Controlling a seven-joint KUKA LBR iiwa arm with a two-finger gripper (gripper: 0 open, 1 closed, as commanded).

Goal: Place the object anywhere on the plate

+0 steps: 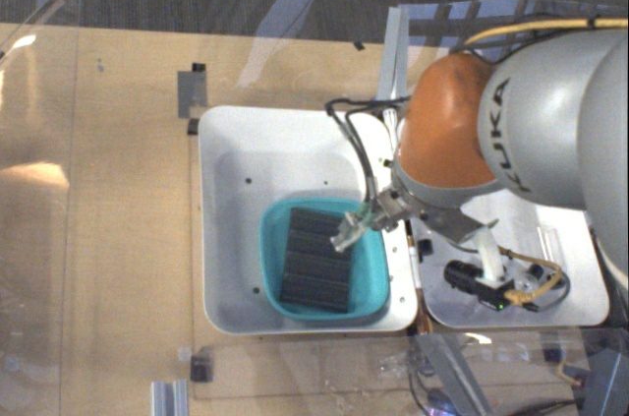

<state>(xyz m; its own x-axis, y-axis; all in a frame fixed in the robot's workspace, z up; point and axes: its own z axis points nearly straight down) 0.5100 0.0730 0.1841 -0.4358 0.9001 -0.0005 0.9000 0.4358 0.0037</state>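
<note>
You will find the dark grey ribbed rectangular block (314, 267) lying flat on the teal rounded-square plate (271, 252), long axis running far to near, in the view's left shallow white bin (224, 227), with the gripper (349, 234) over its far right corner, grasp impossible to tell.

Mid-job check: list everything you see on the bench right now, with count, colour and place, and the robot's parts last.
Bench: one, pale wood, under everything.
Bins: two, white, side by side on the bench; the second sits partly under the arm.
Plate: one, teal, in the view-left bin, toward its near right corner.
Block: one, dark grey, ridged, lying flat on the plate.
Arm: one, grey with an orange band, reaching in from the view's right.
End effector: one, metallic, over the plate's right side by the block's upper right corner.
</note>
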